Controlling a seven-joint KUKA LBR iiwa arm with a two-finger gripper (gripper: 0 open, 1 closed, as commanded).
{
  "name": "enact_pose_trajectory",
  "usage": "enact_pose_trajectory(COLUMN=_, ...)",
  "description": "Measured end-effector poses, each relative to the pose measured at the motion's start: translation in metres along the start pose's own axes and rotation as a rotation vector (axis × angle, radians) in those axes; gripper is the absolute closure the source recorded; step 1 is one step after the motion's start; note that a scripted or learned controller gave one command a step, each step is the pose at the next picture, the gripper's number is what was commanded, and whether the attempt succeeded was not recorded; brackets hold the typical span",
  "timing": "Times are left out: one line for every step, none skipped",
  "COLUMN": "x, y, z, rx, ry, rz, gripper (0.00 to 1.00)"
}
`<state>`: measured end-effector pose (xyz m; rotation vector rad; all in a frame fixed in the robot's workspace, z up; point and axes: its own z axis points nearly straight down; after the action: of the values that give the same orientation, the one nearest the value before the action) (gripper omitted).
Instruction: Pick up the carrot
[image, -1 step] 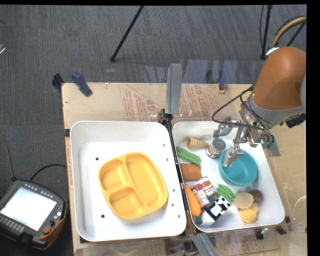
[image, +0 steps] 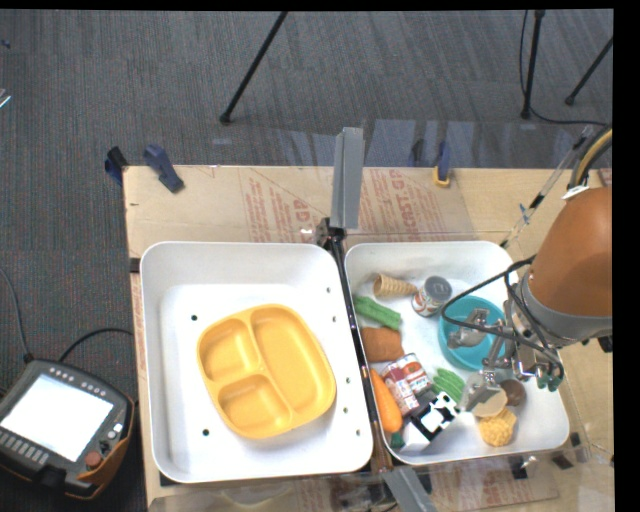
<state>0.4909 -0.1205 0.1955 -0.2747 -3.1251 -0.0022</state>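
The carrot (image: 384, 398) is orange with a green tip and lies lengthwise along the left wall of the right bin (image: 470, 250), near its front. My gripper (image: 491, 378) hangs over the right part of that bin, just below the blue bowl (image: 466, 340) and above a round tan item (image: 490, 403). It is well to the right of the carrot, with a red-labelled can (image: 406, 378) and a black-and-white item (image: 436, 416) in between.
The right bin also holds a cone (image: 394, 287), a small tin (image: 435, 294), a green vegetable (image: 378, 311), a brown item (image: 381, 344) and a yellow lump (image: 498, 430). A yellow divided plate (image: 266, 370) lies in the left bin (image: 165, 300).
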Motion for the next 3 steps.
enact_pose_trajectory(x=0.026, y=0.062, z=0.010, rx=-0.001, ry=-0.001, rz=-0.204, gripper=0.00)
enact_pose_trajectory(x=-0.001, y=0.002, z=0.063, rx=0.000, ry=0.003, rz=-0.121, gripper=0.00)
enact_pose_trajectory(x=-0.002, y=0.005, z=0.052, rx=-0.001, ry=-0.001, rz=-0.125, gripper=1.00)
